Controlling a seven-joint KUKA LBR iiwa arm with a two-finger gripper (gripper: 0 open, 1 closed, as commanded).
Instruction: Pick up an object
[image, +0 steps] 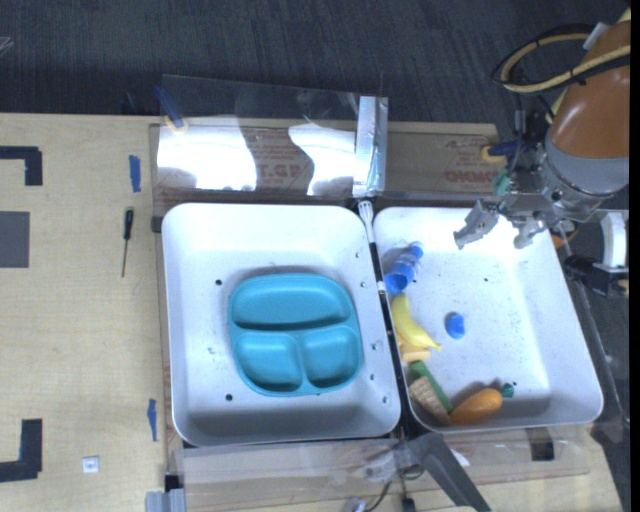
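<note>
Place: a robotics lab or test cell is showing here.
Bench: a pale wooden bench (70, 330) is carrying black tape marks at its left.
Bins: two shallow white bins (190, 300) are sitting side by side, mounted in a frame.
Far side: a clear shield (270, 140) is standing behind the left bin.
Right: a grey arm (590, 130) is trailing yellow cables (530, 60).
Floor: dark carpet (300, 40) is lying beyond.

Blue tray (294, 332); yellow banana (410, 327); orange carrot (474, 403); white bins (190, 300).
</note>
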